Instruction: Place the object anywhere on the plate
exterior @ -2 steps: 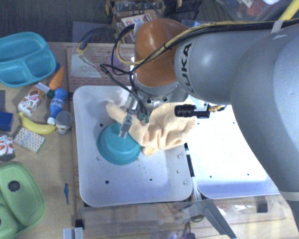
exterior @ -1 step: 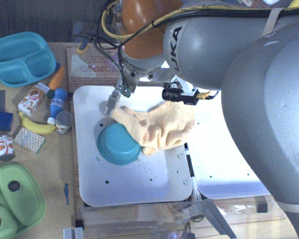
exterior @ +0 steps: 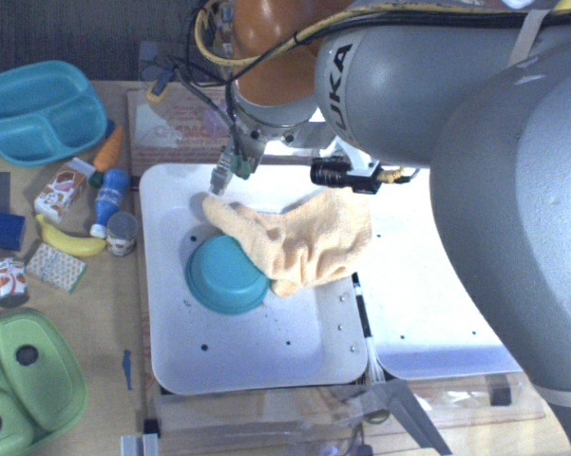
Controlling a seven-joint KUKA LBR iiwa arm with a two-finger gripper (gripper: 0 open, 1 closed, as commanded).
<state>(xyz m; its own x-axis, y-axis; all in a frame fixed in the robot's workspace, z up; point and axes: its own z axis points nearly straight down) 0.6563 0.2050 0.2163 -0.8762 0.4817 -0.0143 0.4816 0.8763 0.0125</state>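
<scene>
Camera view: the gripper (exterior: 226,174), its grip state indiscernible, is poised at the yellow cloth's (exterior: 304,236) far tip; the blue plate (exterior: 226,274) is overlapped by the cloth's near edge.

text read: I make out "UKA" in dark letters, running vertically | on: grey arm (exterior: 390,74) housing, just right of the orange band | first letter hidden from my view | packages on tabletop (exterior: 114,369) at left: print too small for me to read
</scene>
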